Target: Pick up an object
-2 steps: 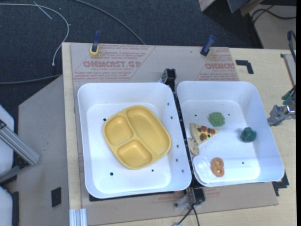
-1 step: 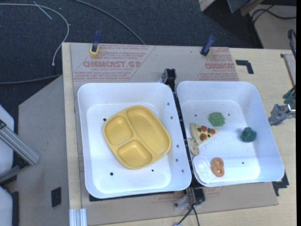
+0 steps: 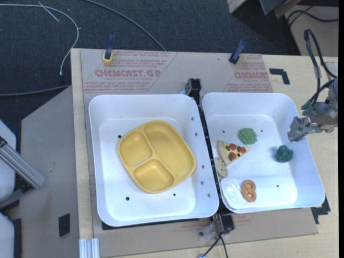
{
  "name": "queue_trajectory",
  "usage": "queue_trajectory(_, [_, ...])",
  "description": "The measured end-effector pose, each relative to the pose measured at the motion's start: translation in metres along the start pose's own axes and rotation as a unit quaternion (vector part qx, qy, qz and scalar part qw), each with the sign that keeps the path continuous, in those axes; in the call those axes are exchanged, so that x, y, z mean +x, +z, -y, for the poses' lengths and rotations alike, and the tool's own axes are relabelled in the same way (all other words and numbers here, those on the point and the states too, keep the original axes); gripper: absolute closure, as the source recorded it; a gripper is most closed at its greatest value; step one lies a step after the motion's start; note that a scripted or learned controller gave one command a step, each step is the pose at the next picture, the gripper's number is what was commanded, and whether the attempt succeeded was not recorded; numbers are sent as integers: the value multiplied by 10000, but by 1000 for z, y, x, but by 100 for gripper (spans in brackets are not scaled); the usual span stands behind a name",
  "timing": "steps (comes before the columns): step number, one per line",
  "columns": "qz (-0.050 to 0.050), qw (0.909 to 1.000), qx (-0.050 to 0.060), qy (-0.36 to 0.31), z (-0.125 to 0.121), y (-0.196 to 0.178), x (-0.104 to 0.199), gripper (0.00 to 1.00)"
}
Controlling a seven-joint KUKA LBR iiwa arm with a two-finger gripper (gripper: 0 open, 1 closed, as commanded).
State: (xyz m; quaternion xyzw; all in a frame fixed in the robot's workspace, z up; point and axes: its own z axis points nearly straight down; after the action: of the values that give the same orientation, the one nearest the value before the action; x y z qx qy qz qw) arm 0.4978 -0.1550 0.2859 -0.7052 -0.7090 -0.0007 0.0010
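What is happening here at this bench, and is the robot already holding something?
The gripper sits at the right rim of the right bin, holding nothing. In that bin lie a toy pizza slice, a light green piece, a dark green piece and a pretzel. The left bin holds a yellow divided plate.

Bright, even light – bins (image 3: pixel 102 109) glare white – slightly soft
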Motion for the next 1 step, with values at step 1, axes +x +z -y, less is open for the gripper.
queue_trajectory(1, [-8,10000,13,-8,-7,20,58,100])
